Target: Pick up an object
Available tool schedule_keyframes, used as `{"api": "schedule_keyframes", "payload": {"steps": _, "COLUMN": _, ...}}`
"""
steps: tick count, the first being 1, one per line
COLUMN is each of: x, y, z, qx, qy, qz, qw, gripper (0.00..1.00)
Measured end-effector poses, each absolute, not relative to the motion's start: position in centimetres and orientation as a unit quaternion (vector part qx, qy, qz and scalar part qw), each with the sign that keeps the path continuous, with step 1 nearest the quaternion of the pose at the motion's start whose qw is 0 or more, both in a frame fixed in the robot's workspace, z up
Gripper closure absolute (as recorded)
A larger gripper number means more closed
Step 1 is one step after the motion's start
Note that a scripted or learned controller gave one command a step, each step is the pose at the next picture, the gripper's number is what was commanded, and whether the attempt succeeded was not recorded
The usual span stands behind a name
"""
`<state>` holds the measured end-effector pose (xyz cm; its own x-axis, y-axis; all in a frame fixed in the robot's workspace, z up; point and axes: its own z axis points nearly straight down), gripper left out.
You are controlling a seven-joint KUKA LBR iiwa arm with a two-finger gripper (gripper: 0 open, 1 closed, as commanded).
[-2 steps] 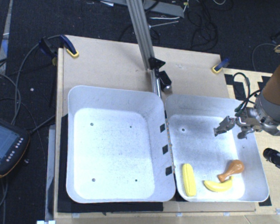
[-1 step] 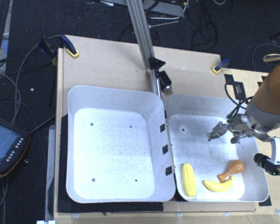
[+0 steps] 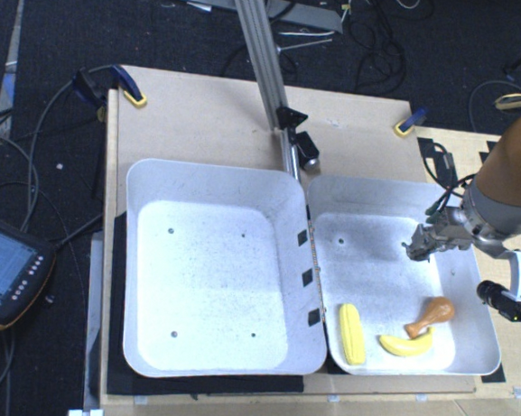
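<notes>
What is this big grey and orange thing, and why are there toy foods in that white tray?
That grey and orange thing is a robot arm. It reaches in from the right side of the picture. At its end is a gripper, a little hand with two fingers, hanging over the right bin. I cannot tell from here whether its fingers are open or shut. The camera sits high above the bench and looks down at a slant. On the bench are two shallow white trays side by side, the right bin and the left bin. In the right bin lie a yellow corn cob, a banana and a brown drumstick. The robot's job is to pick up one of them.
</notes>
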<state>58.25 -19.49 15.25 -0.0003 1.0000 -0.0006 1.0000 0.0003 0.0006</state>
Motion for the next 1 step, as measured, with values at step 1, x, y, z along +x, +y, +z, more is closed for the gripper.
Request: {"api": "schedule_keyframes", "payload": {"steps": 1, "x": 58.02, "y": -19.68, "z": 19.50, "qx": 0.707, "qy": 0.707, "qz": 0.0008, "qw": 0.001, "gripper": 1.00}}
